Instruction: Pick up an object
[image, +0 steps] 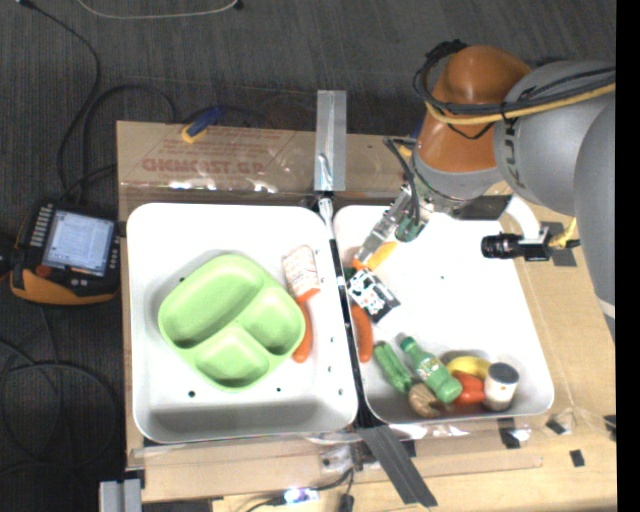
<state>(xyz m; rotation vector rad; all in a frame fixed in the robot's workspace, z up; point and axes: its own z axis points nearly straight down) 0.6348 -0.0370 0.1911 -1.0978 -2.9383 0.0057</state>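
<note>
— What's in the right bin (520, 330)?
— Smooth toy food heaped at its near edge: green bottle (430, 370), yellow banana (466, 365), white-capped jar (500, 381).
— And the fingers (395, 232)?
— Over its far-left corner; width unclear.
— Any writing?
— Faded, unreadable red print on the cardboard (200, 160) behind.

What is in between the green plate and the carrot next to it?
In the camera view, a small red-and-white packet lies between the green plate and the carrot, near the plate's upper right.

We see a robotics lab: a robot arm (540, 110) over two white bins (500, 290) on a cardboard-covered bench (220, 160), a control handset (65, 250) and loose cables (80, 80) on dark carpet.
</note>
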